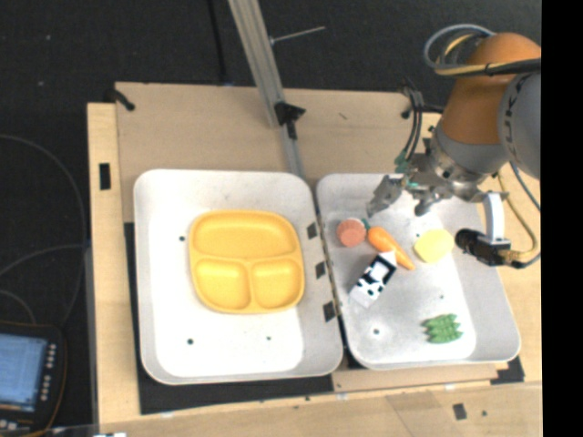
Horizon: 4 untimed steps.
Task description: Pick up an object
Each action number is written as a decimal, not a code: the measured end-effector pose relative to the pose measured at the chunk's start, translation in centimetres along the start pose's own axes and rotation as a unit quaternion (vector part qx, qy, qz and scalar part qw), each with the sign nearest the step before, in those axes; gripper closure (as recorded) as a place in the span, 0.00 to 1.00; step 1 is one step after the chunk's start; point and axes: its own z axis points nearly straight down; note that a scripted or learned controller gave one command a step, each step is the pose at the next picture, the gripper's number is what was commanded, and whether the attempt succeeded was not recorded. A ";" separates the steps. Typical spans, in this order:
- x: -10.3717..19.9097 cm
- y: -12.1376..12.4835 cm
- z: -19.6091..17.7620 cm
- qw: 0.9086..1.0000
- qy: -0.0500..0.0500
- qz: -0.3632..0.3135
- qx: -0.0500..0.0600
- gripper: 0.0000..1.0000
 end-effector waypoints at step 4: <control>-0.5 0.0 9.6 1.000 -0.001 0.004 -0.001 1.00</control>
